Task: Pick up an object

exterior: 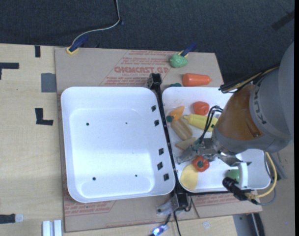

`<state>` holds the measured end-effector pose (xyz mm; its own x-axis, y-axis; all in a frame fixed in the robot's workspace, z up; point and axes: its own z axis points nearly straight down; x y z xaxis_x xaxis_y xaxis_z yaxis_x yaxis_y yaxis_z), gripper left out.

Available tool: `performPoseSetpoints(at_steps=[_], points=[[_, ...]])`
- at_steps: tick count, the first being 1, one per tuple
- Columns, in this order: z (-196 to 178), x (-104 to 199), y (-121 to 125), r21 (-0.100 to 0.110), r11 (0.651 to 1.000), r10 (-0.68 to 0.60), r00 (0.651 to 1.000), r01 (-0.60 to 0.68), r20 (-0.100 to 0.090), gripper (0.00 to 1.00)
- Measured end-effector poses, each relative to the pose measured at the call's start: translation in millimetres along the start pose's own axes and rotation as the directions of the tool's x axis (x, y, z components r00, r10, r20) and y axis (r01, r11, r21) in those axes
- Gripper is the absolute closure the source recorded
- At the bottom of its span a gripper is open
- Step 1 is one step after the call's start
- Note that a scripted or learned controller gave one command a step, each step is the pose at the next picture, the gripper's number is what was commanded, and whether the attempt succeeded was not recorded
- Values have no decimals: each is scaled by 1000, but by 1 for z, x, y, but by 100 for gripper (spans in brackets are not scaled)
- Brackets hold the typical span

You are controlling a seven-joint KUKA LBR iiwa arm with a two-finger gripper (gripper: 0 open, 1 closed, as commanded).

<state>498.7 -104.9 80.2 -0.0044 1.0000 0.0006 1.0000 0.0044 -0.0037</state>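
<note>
You have open room across the left bin (112, 146), whose white floor lies bare at the centre-left of the frame. The right bin (255, 181) is crowded: a red piece (201, 107), a yellow piece (199, 121), a tan piece (181, 129) and a yellow disc (189, 177) lie close together. The arm (252, 117) covers its right side, and an orange carrot (196, 79) and green piece (178, 60) sit on the bench (21, 132) above.

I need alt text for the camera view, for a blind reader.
A grey arm reaches from the right into the right bin, its gripper low among toy foods beside a small red tomato. The left bin sits alongside.
</note>
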Motion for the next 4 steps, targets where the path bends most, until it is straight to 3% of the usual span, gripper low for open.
performPoseSetpoints(at_steps=[1,2,3,4], points=[[-14,-3,0,-3,1000,4,1000,-4,1,100],[-5,7,34,-1,1000,2,1000,-2,0,100],[-5,8,173,-4,1000,-3,1000,3,2,100],[-5,-47,133,-2,1000,9,1000,-9,3,100]])
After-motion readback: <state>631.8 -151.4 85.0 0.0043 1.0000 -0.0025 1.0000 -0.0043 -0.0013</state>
